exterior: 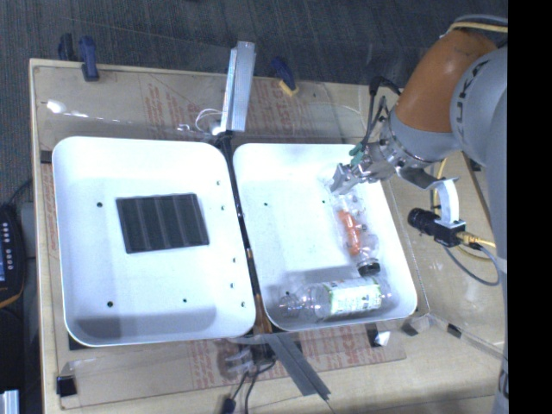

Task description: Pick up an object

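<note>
In the right bin (pixel 285 231) a small clear bottle with orange contents and a black cap (pixel 355 235) lies along the right wall. A larger clear plastic bottle with a pale label (pixel 338 300) lies on its side near the front wall. The left bin (pixel 78 231) holds a dark grey ribbed rectangular pad (pixel 162 222). My gripper (pixel 345 179) hangs over the far right part of the right bin, just above the upper end of the small orange bottle. Nothing shows as lifted off the bin floor.
A grey metal bar (pixel 238 89) stands behind the seam between the bins. Blue clamps (pixel 88 57) sit on the bench's far edge. The arm's orange-banded wrist (pixel 440 84) reaches in over the bench's right side.
</note>
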Controlling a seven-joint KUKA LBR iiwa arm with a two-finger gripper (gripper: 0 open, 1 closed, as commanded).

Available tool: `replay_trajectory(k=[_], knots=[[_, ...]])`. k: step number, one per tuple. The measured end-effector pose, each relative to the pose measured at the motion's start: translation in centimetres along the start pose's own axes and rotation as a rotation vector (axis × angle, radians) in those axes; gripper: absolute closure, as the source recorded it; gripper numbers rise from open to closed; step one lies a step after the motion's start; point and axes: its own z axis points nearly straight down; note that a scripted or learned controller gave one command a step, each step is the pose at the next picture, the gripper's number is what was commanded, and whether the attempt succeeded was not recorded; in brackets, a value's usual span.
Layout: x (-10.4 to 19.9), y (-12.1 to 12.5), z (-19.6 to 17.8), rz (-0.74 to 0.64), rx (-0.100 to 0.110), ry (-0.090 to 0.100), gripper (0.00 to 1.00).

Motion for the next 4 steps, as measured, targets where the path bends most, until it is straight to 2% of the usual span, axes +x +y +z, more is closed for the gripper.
replay_trajectory(k=[1, 2, 3, 4], knots=[[0.0, 0.0, 0.1, 0.0, 0.002, 0.001, 0.0], [-1.2, 1.2, 1.9, -0.043, 0.001, 0.0, 0.0], [-0.8, -2.3, 2.4, -0.196, 0.004, 0.003, 0.0], [-1.1, -0.7, 4.3, -0.219, 0.001, 0.001, 0.0]])
